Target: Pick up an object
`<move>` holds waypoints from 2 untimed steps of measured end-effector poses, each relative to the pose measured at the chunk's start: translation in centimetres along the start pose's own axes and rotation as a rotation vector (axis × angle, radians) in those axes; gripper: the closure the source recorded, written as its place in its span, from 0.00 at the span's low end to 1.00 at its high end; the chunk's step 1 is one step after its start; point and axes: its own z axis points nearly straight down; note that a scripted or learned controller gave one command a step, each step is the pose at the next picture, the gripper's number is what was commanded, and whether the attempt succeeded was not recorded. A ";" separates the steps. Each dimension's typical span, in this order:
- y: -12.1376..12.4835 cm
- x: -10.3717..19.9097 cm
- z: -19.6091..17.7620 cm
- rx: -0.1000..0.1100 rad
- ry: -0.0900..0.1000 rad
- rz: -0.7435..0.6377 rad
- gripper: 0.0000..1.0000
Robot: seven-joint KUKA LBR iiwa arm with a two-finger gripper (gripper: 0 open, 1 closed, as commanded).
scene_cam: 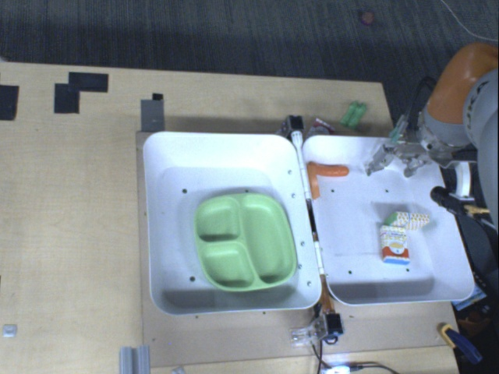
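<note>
Two white bins sit side by side on a tan bench. The left bin (160, 209) holds a green divided tray (245, 240), lying flat near its middle. The right bin (343, 283) holds three things: an orange L-shaped piece (321, 174) at its upper left corner, against the wall shared with the left bin; a small carton (396, 245) with a red-and-white label, right of centre; and a pale crumpled packet (411, 220) touching the carton's upper edge. The arm (468, 92), grey with an orange band, enters at the upper right of the frame. Its gripper (396, 162) hangs over the upper right part of the right bin, fingers spread apart and nothing between them, well apart from the carton below and to the right of the orange piece. A green object (355, 114) lies on the bench just above the right bin. Black patches (78, 90) mark the bench at the upper left.
</note>
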 end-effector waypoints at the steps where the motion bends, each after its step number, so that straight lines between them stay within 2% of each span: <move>1: -0.3 7.5 0.5 -0.004 -0.006 0.000 0.00; 2: -0.2 7.4 -0.7 -0.008 -0.008 -0.003 1.00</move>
